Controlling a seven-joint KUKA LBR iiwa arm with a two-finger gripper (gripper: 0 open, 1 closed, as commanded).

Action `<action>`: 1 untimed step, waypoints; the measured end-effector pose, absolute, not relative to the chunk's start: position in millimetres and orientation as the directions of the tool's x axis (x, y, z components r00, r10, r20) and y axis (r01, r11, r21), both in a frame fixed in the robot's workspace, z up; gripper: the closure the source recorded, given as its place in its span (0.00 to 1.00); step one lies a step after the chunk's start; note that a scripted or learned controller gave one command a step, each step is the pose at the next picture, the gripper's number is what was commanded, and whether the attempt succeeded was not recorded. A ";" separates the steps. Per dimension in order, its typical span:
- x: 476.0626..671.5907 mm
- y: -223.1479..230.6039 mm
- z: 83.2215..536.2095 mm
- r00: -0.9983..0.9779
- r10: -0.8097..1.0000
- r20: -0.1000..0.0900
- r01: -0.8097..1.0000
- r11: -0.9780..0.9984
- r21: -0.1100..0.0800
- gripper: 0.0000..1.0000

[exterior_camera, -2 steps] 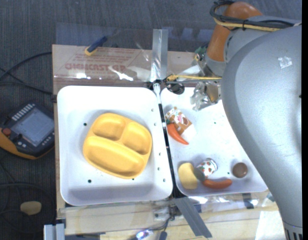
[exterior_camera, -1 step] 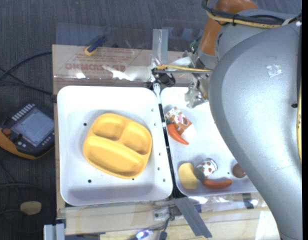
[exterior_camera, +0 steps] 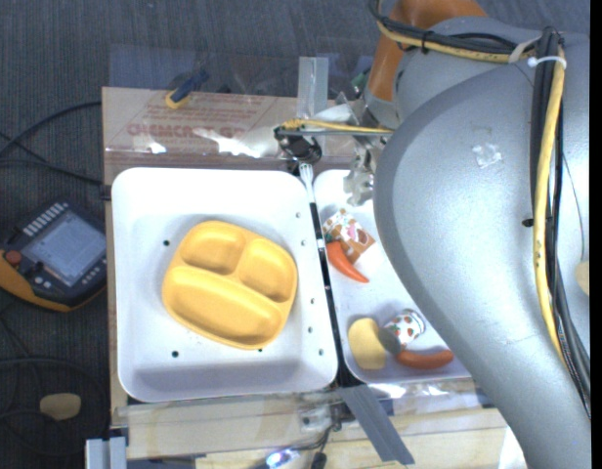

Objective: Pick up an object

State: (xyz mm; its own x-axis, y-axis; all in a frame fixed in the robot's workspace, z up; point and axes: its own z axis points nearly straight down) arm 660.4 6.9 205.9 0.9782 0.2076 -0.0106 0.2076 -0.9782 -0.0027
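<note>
The bulky grey robot arm with its orange band (exterior_camera: 477,193) is filling the frame from twelve o'clock round to five o'clock, leaning over and hiding most of the right shallow white plastic bin (exterior_camera: 332,186). Black and yellow cables are running along its casing. The jaws are lying under that casing, so whether they are wide, narrow or gripping anything cannot be told.

The left shallow white plastic bin (exterior_camera: 145,203) is sitting at the centre of the desk, its right wall touching the other bin's left wall. A large yellow three-compartment plastic tray (exterior_camera: 231,282) is lying near its middle, tilted a little, with bare white floor showing all round it, broadest towards nine and six o'clock.

In the visible strip of the right bin, the pieces are crowding against the left wall. A small red-and-white patterned toy (exterior_camera: 346,233) is resting at about three o'clock from the tray, with an orange carrot-shaped toy (exterior_camera: 347,263) touching it just below. Towards five o'clock, a pale yellow rounded toy (exterior_camera: 367,343) is sitting beside a small white toy with red and green markings (exterior_camera: 406,327), and a reddish-brown sausage-shaped toy (exterior_camera: 425,359) is lying just under both, close to the bin's near edge. The arm's casing is overhanging these pieces closely on their right side.
</note>
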 end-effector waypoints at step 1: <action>661.6 9.6 177.6 0.979 0.204 -0.012 0.204 -0.979 -0.003 1.00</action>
State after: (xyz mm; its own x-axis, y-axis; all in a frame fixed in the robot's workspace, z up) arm 661.6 9.6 177.6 0.9788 0.2043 -0.0120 0.2043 -0.9789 -0.0029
